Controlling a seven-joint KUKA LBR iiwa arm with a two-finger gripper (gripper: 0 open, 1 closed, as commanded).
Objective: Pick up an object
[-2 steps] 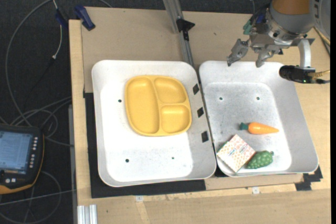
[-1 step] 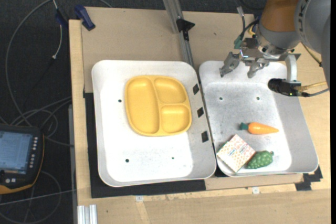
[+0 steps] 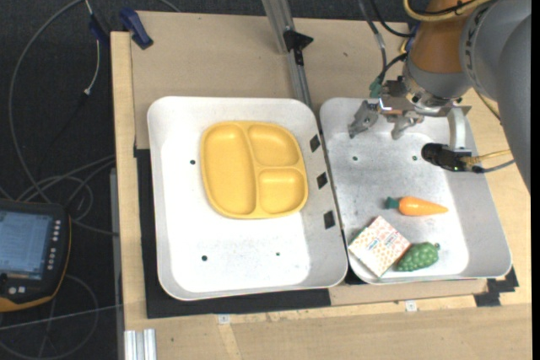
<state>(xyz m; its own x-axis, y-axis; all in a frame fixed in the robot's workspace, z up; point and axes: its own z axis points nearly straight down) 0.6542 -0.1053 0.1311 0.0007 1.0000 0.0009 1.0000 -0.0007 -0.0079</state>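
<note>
In the right bin (image 3: 371, 181) lie an orange carrot (image 3: 418, 206), a small patterned box (image 3: 380, 245) and a green bunch of grapes (image 3: 419, 256), all toward the near side. My gripper (image 3: 385, 119) hangs over the far part of this bin, well away from those objects. Its two fingers (image 3: 363, 119) are spread apart with nothing between them. The orange band of the arm sits just above it.
The left bin (image 3: 173, 181) holds a yellow divided tray (image 3: 253, 168). A metal post (image 3: 274, 4) rises at the back between the bins. Cables run across the dark floor at left, near a tablet (image 3: 29, 253).
</note>
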